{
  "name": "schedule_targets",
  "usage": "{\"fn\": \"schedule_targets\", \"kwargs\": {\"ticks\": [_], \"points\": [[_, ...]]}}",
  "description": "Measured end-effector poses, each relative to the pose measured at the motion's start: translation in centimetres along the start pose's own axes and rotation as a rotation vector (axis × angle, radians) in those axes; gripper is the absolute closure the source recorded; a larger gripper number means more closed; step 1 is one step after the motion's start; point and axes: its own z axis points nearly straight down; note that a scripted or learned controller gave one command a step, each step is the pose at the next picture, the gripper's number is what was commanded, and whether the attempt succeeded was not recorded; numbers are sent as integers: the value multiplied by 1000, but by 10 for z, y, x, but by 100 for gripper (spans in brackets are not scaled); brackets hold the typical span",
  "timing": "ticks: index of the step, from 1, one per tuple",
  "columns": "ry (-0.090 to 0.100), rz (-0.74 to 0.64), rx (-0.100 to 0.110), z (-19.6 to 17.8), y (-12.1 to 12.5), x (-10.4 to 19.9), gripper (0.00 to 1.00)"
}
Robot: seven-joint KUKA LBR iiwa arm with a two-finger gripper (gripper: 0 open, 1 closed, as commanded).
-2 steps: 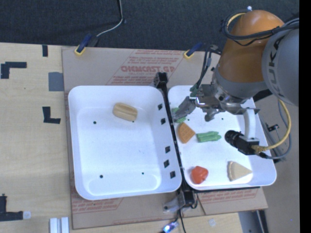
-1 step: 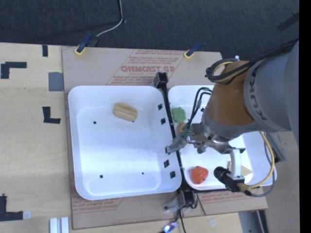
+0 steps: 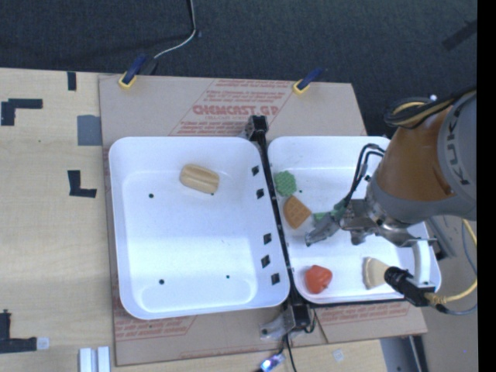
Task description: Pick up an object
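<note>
In the right bin [image 3: 333, 155] lie a green leafy piece [image 3: 285, 182], an orange-tan piece [image 3: 296, 211], a red rounded piece [image 3: 317, 278] and a beige wedge [image 3: 376, 272]. A tan bread roll [image 3: 199, 178] lies at the back of the left bin [image 3: 139, 231]. My gripper [image 3: 335, 237] hangs low over the middle of the right bin, open, with bare bin floor between its fingers. One fingertip [image 3: 312, 239] points toward the orange-tan piece and stops just right of it. A small green scrap [image 3: 339, 205] shows beside the wrist.
A black divider rail [image 3: 267, 208] with clips runs between the two bins. The grey and orange arm [image 3: 418, 161] covers the right bin's right side. Both bins sit on a cardboard sheet [image 3: 232, 107]; a cable [image 3: 182, 37] trails behind it.
</note>
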Motion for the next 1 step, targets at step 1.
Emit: {"fn": "schedule_targets", "kwargs": {"ticks": [1], "points": [[0,-5,-4,104,57,-65,0]]}}
